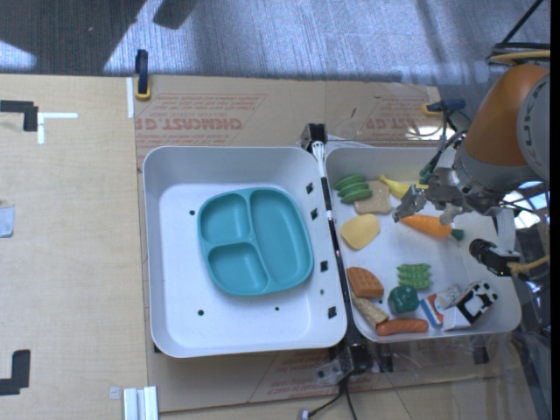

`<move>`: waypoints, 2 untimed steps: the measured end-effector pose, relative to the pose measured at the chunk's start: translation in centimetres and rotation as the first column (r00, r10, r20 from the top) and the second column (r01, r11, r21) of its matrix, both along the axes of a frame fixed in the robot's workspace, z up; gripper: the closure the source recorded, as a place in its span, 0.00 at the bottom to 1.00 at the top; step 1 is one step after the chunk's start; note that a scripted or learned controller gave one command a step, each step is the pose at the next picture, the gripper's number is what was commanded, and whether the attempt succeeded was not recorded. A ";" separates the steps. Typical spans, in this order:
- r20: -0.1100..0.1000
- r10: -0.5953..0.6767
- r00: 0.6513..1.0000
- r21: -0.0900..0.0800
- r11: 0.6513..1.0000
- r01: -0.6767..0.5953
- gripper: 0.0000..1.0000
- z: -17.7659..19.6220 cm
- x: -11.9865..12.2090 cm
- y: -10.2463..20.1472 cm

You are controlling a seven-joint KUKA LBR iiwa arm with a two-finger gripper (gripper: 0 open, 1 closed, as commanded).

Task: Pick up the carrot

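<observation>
The carrot (pixel 425 226), orange with a green stub at its right end, lies in the right bin (pixel 503 322) near the middle of its far half. My gripper (pixel 430 206) hangs directly over it, at the end of the grey arm with the orange band (pixel 516 112). Its fingers stand open: one dark fingertip (pixel 408 205) is by the carrot's left end, the other is above its right part. The carrot rests on the bin floor and is not lifted.
Around the carrot lie a banana (pixel 396 185), a toast slice (pixel 375 200), a green pod (pixel 353 187), a yellow wedge (pixel 360 231), a croissant (pixel 365 282), peas (pixel 414 275), a sausage (pixel 402 326) and packets (pixel 464 301). The left bin (pixel 162 304) holds a teal divided plate (pixel 255 240).
</observation>
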State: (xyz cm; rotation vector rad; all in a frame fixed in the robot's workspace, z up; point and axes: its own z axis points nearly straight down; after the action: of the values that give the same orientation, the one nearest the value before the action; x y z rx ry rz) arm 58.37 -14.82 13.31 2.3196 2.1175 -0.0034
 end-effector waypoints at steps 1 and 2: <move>0.035 0.108 0.993 -0.013 0.994 -0.108 0.00 -2.5 1.3 -2.0; 0.034 0.108 0.994 -0.015 0.994 -0.108 1.00 -1.8 1.2 -2.0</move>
State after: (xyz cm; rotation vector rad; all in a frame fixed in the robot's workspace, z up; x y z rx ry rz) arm 59.62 -16.86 11.53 2.1782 2.2156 0.0231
